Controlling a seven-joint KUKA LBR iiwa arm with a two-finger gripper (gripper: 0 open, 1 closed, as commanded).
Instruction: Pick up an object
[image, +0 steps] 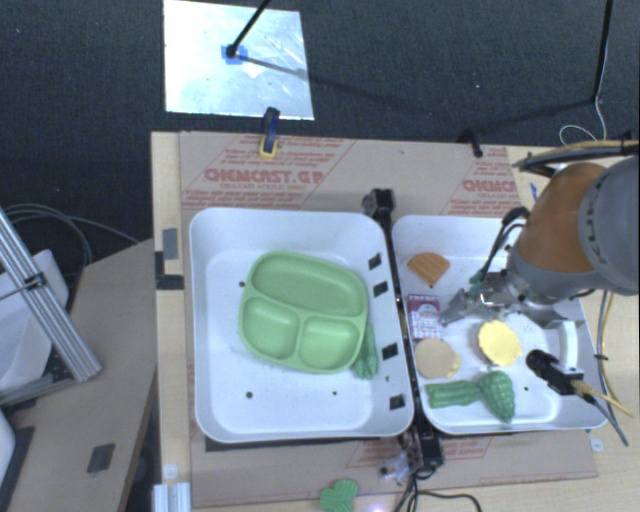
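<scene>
Arm low over right bin, nothing clearly picked yet.

Gripper (462, 305) sits just above the bin (455, 232) floor near its middle; how wide it stands, or whether it has hold of anything, can't tell. Likely targets close by, loose for grabbing: yellow disc (499, 343) just right, pink card (423, 314) left, tan round (436, 357) below, orange wedge (429, 266) toward far edge.

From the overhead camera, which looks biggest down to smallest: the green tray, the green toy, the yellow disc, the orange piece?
1. Green tray, by far the largest.
2. Green toy.
3. Yellow disc and orange piece: too alike in size to rank.
</scene>
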